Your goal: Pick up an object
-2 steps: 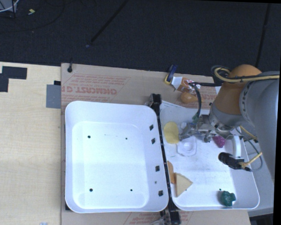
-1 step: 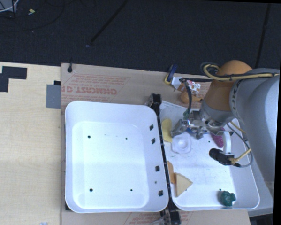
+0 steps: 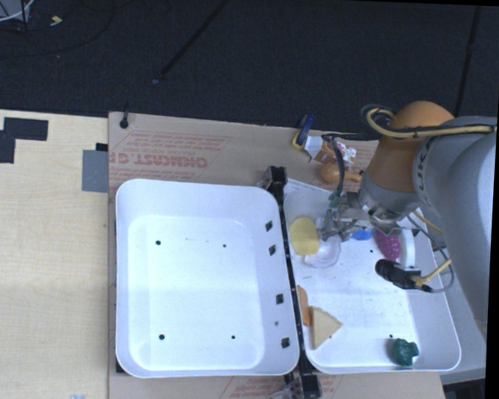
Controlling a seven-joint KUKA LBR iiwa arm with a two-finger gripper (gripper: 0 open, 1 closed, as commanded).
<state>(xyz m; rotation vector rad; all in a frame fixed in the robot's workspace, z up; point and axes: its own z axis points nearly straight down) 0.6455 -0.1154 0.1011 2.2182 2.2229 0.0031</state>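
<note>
While the gripper [image 3: 335, 226] hangs low in the right bin [image 3: 441, 363] just beside the yellow object [image 3: 303, 236], its grip unreadable, the approach seems underway; next it must close squarely on it

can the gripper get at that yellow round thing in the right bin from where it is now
Probably yes. The gripper hangs just right of the yellow round object, which sits near the right bin's left wall. Nothing lies on top of it, though the wall beside it leaves little finger room.
</note>
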